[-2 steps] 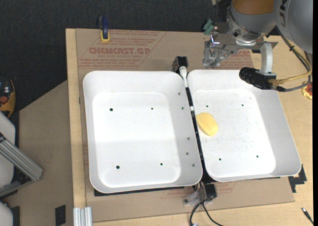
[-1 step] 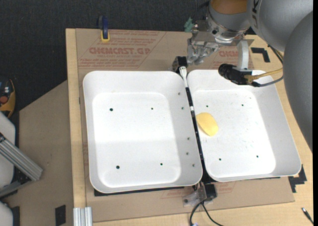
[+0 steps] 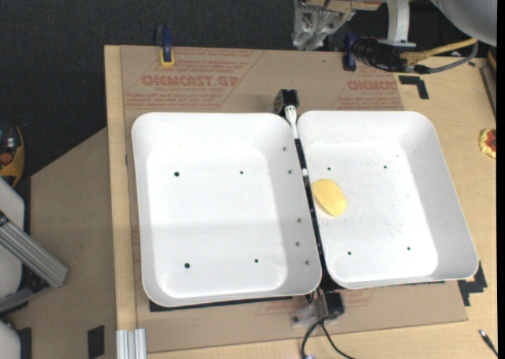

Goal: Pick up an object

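Note:
A small yellow rounded object lies in the right bin, close to that bin's left wall. My gripper hangs high beyond the far edge of the bench, well behind both bins and far from the yellow object. Its fingers stand open with nothing between them.
The left bin sits beside the right one, with a black clip at the far end of their shared seam. Clamps hold the brown board. Cables run at the back right.

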`<state>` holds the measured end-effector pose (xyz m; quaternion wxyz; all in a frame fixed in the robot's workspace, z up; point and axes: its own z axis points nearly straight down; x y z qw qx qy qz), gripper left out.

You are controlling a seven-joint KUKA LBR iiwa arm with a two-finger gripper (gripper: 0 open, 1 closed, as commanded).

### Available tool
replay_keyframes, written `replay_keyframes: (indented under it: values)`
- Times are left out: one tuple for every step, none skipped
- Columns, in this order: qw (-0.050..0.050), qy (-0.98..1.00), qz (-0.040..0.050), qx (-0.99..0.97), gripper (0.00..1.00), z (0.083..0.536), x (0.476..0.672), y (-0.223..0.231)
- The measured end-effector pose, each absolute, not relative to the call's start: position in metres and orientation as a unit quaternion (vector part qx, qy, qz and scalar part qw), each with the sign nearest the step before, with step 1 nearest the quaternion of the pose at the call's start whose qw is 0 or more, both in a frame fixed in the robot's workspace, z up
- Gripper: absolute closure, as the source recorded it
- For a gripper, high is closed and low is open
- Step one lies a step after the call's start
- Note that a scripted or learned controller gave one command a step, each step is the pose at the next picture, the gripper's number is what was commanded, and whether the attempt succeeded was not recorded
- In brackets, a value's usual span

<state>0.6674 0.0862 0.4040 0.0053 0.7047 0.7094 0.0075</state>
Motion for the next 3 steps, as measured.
replay_keyframes:
  values:
    - [-0.004, 0.710, -0.0027, 0.704, 1.00, 0.322, 0.665, 0.172]
    - [-0.003, 0.709, -0.0029, 0.705, 1.00, 0.247, 0.657, 0.228]
    - [0.001, 0.708, 0.0028, 0.706, 1.00, 0.286, 0.667, 0.225]
